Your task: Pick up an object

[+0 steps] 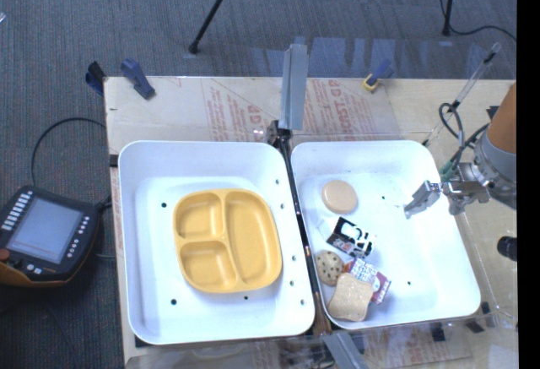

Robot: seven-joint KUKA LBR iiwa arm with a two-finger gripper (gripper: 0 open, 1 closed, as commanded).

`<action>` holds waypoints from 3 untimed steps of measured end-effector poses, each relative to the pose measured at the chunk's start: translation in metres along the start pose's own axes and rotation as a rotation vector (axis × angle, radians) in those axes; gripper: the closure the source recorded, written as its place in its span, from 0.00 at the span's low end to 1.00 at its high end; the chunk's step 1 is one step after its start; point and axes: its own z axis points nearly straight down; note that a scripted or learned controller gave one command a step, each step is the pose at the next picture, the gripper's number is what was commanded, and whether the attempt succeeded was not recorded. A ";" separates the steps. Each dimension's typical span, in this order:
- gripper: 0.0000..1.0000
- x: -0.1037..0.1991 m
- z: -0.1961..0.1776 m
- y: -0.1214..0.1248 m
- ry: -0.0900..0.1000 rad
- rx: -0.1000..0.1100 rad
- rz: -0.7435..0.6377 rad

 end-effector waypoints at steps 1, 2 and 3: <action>0.00 0.067 0.092 0.097 0.002 0.005 -0.213; 0.00 0.114 0.125 0.047 0.001 0.004 -0.277; 0.00 0.107 0.124 -0.022 0.000 -0.001 -0.017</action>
